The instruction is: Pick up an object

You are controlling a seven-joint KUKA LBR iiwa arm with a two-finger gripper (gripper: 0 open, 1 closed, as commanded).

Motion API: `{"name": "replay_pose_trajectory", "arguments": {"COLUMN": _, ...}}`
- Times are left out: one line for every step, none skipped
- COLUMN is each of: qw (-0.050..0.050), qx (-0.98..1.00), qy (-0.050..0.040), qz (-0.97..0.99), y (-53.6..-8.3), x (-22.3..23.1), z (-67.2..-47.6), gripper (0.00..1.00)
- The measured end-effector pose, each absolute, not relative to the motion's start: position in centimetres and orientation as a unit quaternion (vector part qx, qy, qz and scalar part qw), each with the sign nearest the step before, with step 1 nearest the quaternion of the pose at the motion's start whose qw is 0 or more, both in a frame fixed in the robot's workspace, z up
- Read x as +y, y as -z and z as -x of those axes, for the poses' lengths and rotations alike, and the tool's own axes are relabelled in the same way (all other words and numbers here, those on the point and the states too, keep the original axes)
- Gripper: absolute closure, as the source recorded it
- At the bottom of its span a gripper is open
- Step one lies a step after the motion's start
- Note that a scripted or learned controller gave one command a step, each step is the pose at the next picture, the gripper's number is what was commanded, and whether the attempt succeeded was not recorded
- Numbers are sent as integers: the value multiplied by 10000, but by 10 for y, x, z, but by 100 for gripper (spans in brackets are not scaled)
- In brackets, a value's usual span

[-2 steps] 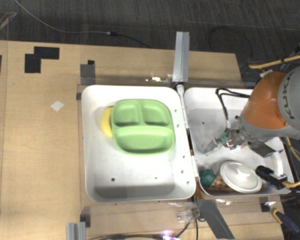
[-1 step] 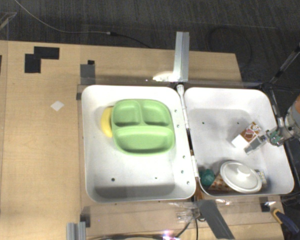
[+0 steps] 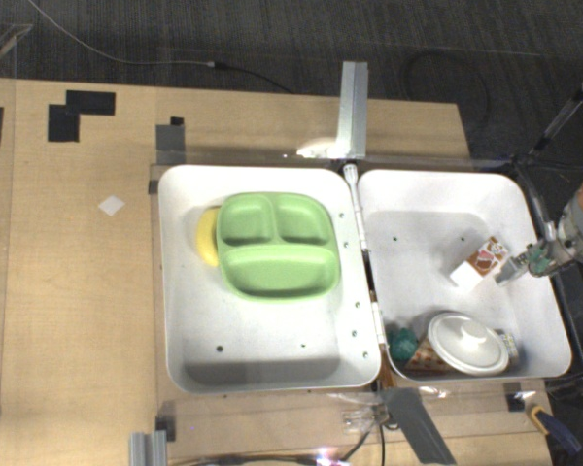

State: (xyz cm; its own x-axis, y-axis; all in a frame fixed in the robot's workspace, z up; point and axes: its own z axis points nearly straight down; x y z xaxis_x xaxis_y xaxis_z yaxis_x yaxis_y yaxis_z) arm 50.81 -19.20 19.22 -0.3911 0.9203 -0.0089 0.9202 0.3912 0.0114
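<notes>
In the right bin (image 3: pixel 437 202) a small white packet with a red-brown label (image 3: pixel 481 261) lies near the right wall. My gripper (image 3: pixel 521 267) comes in from the right edge and sits low, just right of the packet, its tip close to or touching the packet's right end. Nearer the front of that bin lies an upturned silver metal bowl (image 3: pixel 469 343). A teal object (image 3: pixel 402 343) and a brownish item (image 3: pixel 426 359) lie to its left, the brownish one partly under it.
The left bin (image 3: pixel 262 348) holds a green divided plate (image 3: pixel 275 244) with a yellow object (image 3: pixel 206 238) sticking out from under its left edge. A metal divider (image 3: pixel 361 260) separates the bins. Bare white floor fills the back left of the right bin.
</notes>
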Motion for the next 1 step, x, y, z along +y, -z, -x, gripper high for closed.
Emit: {"name": "replay_pose_trajectory", "arguments": {"qw": 68, "qx": 8338, "qy": -23, "qz": -5520, "y": -192, "x": -192, "z": -508, "gripper": 0}}
